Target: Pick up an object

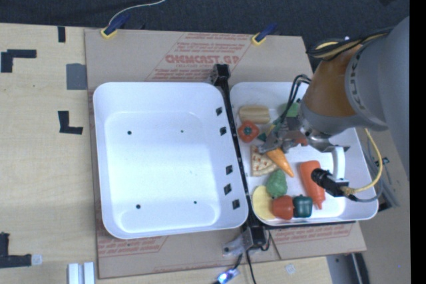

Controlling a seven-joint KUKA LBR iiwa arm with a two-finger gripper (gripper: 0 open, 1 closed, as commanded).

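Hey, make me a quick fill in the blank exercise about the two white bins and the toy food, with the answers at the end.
1. All the toy food lies in the ____ bin as the camera sees it.
2. The arm's band above the wrist is coloured ____.
3. The gripper is down among the toys, right above the small ____ cone.
4. The two bins rest on a sheet of ____.

Answers: right; orange; orange; cardboard
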